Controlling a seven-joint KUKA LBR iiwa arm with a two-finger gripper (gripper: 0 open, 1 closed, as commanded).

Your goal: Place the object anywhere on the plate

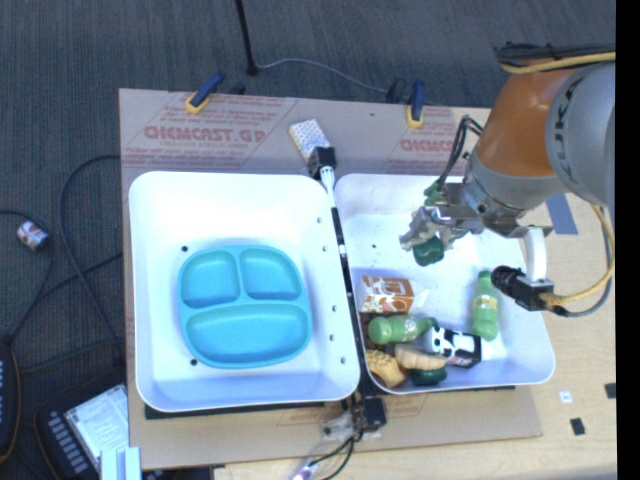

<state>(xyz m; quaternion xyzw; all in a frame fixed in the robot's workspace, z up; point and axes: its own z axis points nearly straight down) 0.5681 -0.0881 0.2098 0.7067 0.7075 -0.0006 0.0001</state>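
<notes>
A blue plate (243, 303) with three compartments lies in the left white bin (160, 198). My gripper (428, 240) hovers over the upper middle of the right bin (530, 368). It is shut on a small dark green object (429, 254) that hangs between its fingers, above the bin floor. The plate is well to the left of the gripper, past the wall between the bins.
The right bin's front half holds a brown-and-white carton (388, 293), a light green bottle (485, 308), a green toy (398, 329), a black-and-white toy (455, 344) and tan pieces (385, 366). A brush (312, 143) lies behind the bins, between two clamps (205, 90).
</notes>
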